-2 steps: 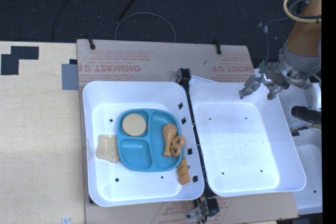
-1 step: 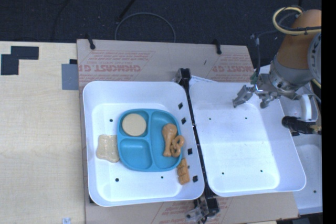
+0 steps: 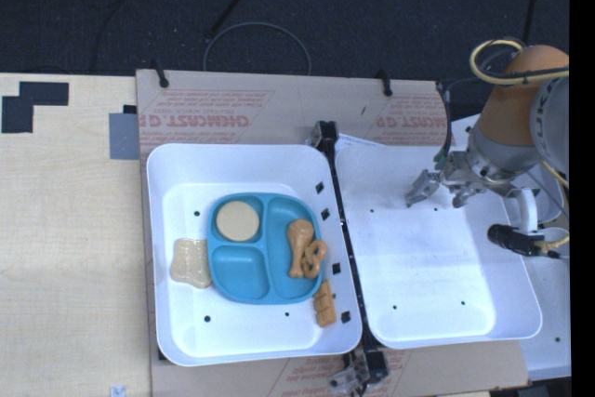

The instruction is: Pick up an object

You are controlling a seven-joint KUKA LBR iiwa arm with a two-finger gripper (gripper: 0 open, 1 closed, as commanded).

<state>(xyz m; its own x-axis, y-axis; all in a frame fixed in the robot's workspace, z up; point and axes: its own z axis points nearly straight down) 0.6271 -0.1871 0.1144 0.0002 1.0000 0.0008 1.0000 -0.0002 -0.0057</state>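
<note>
Gripper (image 3: 437, 189) open and holding nothing over right bin (image 3: 437, 311) near its upper right; left bin (image 3: 177, 330) has blue divided plate (image 3: 244, 279) with round cracker (image 3: 237, 220) and pretzel (image 3: 306, 248), bread piece (image 3: 191, 262) just left.

Cardboard sheet (image 3: 200, 118) bears upside-down red "CHEMCRAFT G.P." print.

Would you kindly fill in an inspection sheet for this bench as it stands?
Surface: two white bins, left bin, right bin, on cardboard.
Job's things: blue tray in left bin, holding a round biscuit and a pretzel piece; beige piece left of tray; small brown piece at its right.
Clutter: nothing seen.
Gripper: gripper over right bin's upper right.
Cables: yellow loop on the arm.
Surroundings: dark floor.
</note>
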